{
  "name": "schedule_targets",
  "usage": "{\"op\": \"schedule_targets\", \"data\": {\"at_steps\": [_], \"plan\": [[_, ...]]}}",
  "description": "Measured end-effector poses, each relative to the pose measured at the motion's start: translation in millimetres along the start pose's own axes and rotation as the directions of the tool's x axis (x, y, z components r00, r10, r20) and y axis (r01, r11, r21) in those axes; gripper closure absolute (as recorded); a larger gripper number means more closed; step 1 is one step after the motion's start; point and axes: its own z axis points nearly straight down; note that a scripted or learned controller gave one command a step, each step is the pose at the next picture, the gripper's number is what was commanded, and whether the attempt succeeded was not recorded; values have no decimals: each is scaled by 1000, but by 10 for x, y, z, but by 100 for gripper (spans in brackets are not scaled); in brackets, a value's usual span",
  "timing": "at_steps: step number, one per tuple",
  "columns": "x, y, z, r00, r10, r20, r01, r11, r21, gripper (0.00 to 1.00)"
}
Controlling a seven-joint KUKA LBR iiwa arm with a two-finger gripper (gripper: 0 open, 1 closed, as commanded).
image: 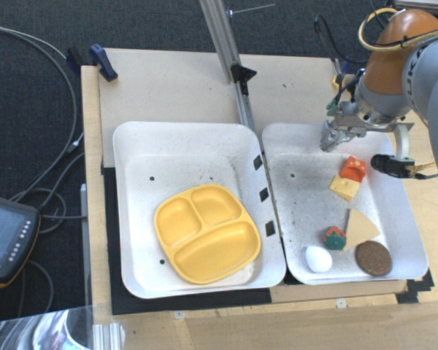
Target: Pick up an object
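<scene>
Fingers (331, 141) at upper right of frame, over right bin's (299, 141) far edge; spread or pressed together, cannot tell. Below them: orange-red toy (353, 169), yellow block (344, 188), wedge (362, 227), brown disc (372, 257), white egg (319, 259). Yellow divided plate (206, 232) in left bin (131, 195).

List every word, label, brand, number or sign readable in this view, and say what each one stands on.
No text can be read anywhere in this view.
The handheld pendant at the left edge has a panel of small lit buttons, too small to read.
The yellow divided plate, the white bins, the brown disc and the white egg carry no visible markings.
</scene>
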Motion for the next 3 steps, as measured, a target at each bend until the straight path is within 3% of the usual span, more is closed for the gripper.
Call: {"op": "schedule_targets", "data": {"at_steps": [3], "plan": [[5,6,-1480,1000,-1,2,1,1000,-7,100]]}}
